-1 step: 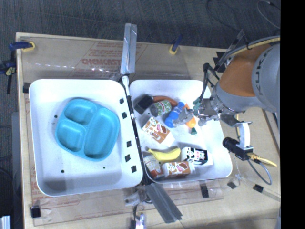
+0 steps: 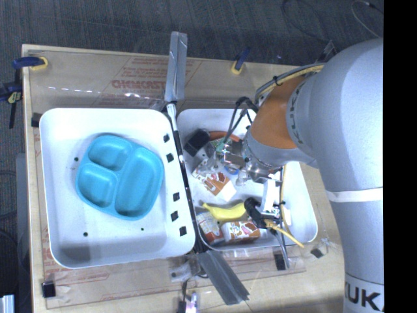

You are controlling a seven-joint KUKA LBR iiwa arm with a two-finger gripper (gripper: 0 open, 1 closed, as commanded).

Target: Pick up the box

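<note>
The claw (image 2: 229, 154) hung over the right bin (image 2: 306, 223); its state I cannot tell. It should centre on the box (image 2: 218, 182) at seven o'clock, avoiding the banana (image 2: 225, 211).

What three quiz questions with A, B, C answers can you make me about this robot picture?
1. Where is the blue tray?
A. In the left bin
B. In the right bin
C. On the floor

2. What colour is the band above the arm's wrist?
A. Green
B. Orange
C. Purple

3. How does the banana lie?
A. Standing on end
B. Hanging from the claw
C. Flat among the other things in its bin

Answers:
1. A, the tray sits in the middle of the left bin.
2. B, the band is orange against the grey arm.
3. C, it lies flat near the front of the right bin, by a printed packet.
</note>
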